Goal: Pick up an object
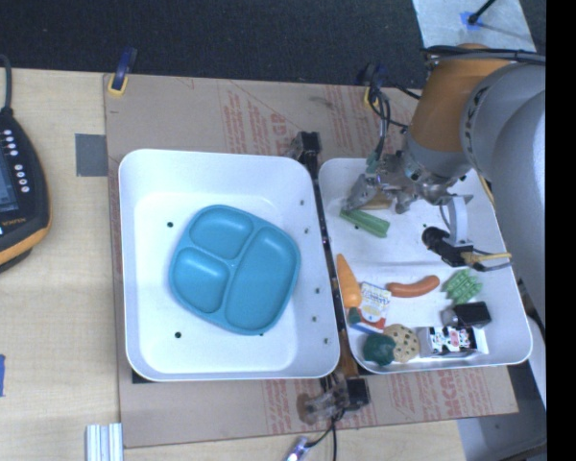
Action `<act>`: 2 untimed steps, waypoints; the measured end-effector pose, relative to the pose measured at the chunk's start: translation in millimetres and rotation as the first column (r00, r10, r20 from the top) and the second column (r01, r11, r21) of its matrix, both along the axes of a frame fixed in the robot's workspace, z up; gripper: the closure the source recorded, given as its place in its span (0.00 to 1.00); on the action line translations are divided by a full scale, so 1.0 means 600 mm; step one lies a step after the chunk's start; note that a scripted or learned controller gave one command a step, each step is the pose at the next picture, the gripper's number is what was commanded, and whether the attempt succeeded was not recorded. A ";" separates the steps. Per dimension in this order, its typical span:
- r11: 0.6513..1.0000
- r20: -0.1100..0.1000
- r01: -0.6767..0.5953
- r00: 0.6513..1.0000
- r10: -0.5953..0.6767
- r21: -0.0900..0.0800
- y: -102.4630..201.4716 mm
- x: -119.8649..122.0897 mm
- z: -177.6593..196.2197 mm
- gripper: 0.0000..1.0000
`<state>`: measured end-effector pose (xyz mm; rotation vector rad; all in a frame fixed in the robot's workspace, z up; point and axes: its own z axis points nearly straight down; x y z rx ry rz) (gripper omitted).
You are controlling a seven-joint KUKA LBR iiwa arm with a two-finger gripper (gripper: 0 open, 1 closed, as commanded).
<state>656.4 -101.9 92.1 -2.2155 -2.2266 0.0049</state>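
Note:
My gripper [379, 197] hangs low over the far left part of the right bin [515, 349]. A green stick-shaped toy vegetable [366, 222] lies just in front of it, close to its tip; whether they touch I cannot tell. Further forward in the same bin lie an orange carrot [347, 280], a brown sausage [413, 285], a leafy green piece [461, 283], a small white and red packet [374, 301], a cookie [400, 342], a dark green lump [378, 351], a black block [471, 313] and a patterned white box [451, 339].
The left bin [139, 257] holds a blue divided plate [234, 268]. A black and orange handheld pendant [5, 190] lies on the bench at the far left. The grey arm with its orange band [451, 94] covers the right bin's far right corner.

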 end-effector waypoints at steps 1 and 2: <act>1.000 -0.004 -0.002 1.000 0.002 0.001 0.016 -0.001 0.000 0.00; 1.000 -0.004 -0.002 1.000 0.002 0.001 0.016 -0.001 0.000 0.00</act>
